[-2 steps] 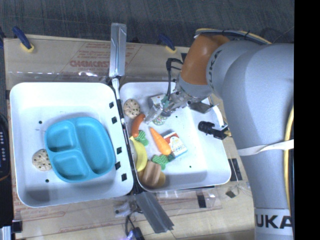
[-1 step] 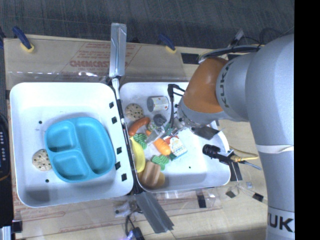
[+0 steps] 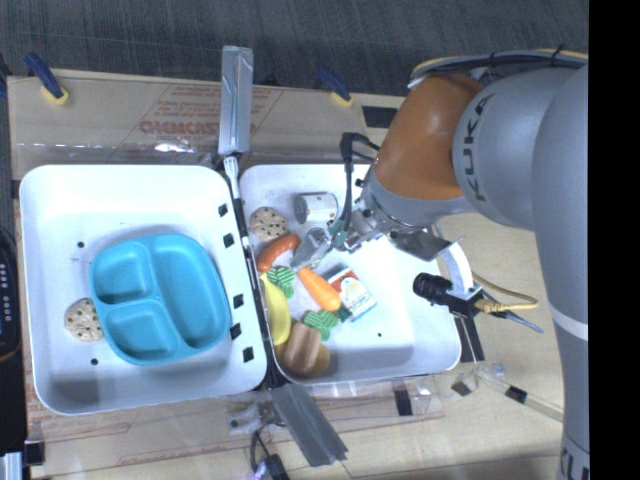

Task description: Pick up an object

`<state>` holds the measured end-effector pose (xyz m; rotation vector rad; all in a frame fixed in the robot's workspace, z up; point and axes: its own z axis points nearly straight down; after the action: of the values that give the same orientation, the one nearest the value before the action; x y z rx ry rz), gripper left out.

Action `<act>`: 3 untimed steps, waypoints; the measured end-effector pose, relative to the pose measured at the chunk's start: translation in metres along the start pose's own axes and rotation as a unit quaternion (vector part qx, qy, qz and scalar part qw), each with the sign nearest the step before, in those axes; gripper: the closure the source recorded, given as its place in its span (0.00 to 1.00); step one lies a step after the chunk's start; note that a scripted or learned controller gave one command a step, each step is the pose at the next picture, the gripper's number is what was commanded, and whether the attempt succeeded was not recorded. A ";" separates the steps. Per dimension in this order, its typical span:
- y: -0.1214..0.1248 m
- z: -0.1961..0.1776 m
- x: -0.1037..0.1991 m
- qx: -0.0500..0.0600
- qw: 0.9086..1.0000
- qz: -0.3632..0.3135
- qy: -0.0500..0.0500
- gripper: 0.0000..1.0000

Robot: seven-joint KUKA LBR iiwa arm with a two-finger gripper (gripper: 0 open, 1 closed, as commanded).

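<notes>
Camera view: we are looking at the gripper (image 3: 318, 243) reaching down into the right bin (image 3: 400, 340), its tip hanging just above the sausage (image 3: 277, 251) and the carrot (image 3: 319, 288). We cannot tell how the claw is set, since the wrist is hiding it.

The pile of toy food is sitting along the bin's 9 o'clock side. The sausage is lying at 8 o'clock from the tip, with a cookie (image 3: 266, 222) just at its 11 o'clock. The carrot is lying at 6 o'clock from the tip, touching a small carton (image 3: 354, 295) at its 3 o'clock. A banana (image 3: 276, 311) is resting against the left wall, and a brown bread roll (image 3: 302, 349) is sitting at 6 o'clock from it, in the near corner. A silver can (image 3: 316, 208) is lying at 12 o'clock from the tip.

At 9 o'clock, the left bin (image 3: 60, 193) is holding a blue tray (image 3: 160, 295), and a second cookie (image 3: 83, 319) is lying just at the tray's 9 o'clock.
</notes>
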<state>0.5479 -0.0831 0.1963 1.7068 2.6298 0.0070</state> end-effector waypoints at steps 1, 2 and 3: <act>-0.005 0.094 -0.089 0.008 1.000 0.004 0.004 0.00; -0.002 0.091 -0.089 0.005 1.000 0.003 0.002 0.00; -0.044 0.105 -0.047 0.004 0.999 -0.034 0.002 0.00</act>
<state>0.5275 -0.1440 0.0914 1.6195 2.6942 0.0001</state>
